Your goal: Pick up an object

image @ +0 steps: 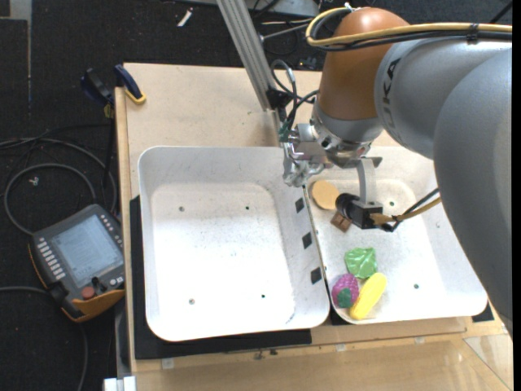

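Note:
The right bin (440, 283) holds several small objects. A tan round piece (324, 194) lies near its back left, with a small brown block (340, 222) just in front of it. Toward the front left corner sit a green crumpled item (361, 261), a magenta-purple piece (344, 287) and a yellow oblong piece (369, 296), close together. My gripper (295, 172) hangs over the ridge between the two bins, just left of the tan piece, with nothing visibly held. The orange band and grey wrist hide the right bin's back part.
The left bin (163, 177) lies beside the right one, sharing a ridge with black markers (309, 239). A slanted aluminium strut (244, 39) rises behind the bins. A teach pendant (77, 255) lies on the floor at left. A blue-and-yellow clamp (122, 84) grips the bench's back left corner.

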You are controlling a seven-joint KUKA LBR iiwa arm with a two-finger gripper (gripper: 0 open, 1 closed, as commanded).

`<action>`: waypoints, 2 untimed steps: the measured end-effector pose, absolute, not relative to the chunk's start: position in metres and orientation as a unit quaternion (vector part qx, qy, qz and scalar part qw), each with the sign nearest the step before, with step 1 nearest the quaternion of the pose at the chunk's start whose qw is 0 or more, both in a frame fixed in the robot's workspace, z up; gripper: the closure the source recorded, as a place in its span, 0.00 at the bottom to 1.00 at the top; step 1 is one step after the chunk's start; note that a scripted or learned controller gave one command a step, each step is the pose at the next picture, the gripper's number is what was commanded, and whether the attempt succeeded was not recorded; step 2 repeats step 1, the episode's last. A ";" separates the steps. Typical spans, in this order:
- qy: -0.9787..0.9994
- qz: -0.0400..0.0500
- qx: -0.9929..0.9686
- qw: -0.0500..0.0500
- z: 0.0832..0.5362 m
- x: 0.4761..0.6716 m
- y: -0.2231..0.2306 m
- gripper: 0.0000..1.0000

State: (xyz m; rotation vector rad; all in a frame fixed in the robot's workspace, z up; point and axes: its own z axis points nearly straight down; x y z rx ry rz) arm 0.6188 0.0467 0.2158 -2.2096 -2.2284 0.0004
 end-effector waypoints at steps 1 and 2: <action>-0.710 0.001 -0.704 0.002 0.212 0.604 0.096 1.00; -0.710 0.001 -0.704 0.002 0.212 0.604 0.096 1.00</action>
